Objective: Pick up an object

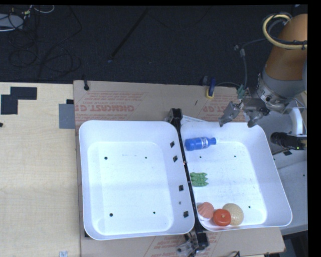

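Bench: light wood top (pixel 35 165) at left, with a brown cardboard sheet (pixel 130 100) under two white bins. Dark floor behind, with loose cables (pixel 30 15). A black divider clip strip (pixel 181 165) runs between the bins.

Left bin (pixel 90 150): bare white floor with small dark dots.

Right bin (pixel 273 170) holds: blue bottle (pixel 199 143) lying on its side near the far left corner; green item (pixel 199 179) (small, ribbed, kind unclear) near the left wall at mid-depth; at the near edge a pink disc (pixel 205 209), a red round piece (pixel 221 217) and a tan round piece (pixel 234 213), all three touching or nearly so.

Arm (pixel 286 55) enters from the right, orange band up top, wrist tilted down toward the right bin's far rim. Gripper (pixel 242 117) hangs just above that rim, fingers spread apart, nothing between them. It is well apart from the bottle.
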You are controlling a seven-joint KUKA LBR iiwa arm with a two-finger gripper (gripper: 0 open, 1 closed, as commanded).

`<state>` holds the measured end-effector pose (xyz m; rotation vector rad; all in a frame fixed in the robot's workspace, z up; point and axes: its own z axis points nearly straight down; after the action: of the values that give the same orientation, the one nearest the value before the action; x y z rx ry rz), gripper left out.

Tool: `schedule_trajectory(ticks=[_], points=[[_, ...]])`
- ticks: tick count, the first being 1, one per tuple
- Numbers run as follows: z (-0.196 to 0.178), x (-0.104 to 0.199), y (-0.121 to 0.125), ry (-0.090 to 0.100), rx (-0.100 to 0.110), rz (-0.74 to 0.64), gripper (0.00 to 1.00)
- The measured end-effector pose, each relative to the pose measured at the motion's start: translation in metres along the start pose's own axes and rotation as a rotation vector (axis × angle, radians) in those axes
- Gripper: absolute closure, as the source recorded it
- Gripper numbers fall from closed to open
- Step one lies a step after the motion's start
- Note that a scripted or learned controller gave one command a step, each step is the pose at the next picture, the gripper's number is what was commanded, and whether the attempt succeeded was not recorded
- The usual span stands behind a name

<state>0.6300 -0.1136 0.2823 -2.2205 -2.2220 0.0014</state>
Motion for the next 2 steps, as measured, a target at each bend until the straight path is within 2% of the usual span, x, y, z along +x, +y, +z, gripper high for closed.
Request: schedule_trajectory(ticks=[1,2], points=[[0.020,-0.084,-0.033,-0.003,0.005,0.009,0.00],[0.080,-0.101,-0.108,0.004,0.012,0.006,0.00]])
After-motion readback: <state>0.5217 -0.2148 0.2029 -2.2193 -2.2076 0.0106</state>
